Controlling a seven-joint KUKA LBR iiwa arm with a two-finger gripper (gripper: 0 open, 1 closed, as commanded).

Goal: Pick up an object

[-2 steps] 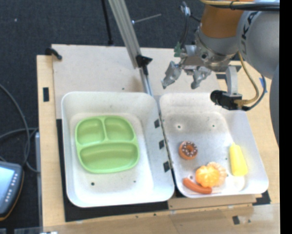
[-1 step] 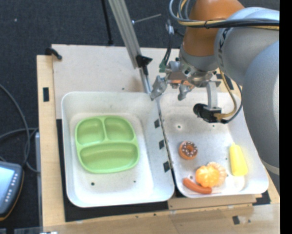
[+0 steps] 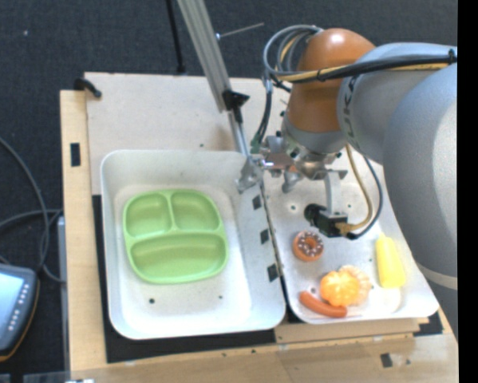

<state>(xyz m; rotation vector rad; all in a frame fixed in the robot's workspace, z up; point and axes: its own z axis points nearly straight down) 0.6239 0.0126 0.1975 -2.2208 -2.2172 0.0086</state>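
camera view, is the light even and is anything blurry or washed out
Camera view: soft, fairly even light, with faint shadows under the green plate and the toy food; the white bin walls look slightly washed out; the arm's grey shell, nearest the lens, is soft and out of focus, while the donut stays fairly sharp.

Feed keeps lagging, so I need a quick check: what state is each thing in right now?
Green tray: flat in left bin, compartments bare.
Donut: lying in right bin.
Orange: in right bin, touching carrot.
Carrot: lying flat at bin's near edge.
Corn: lying near right wall.
Pincer: above right bin's far end, holding nothing.
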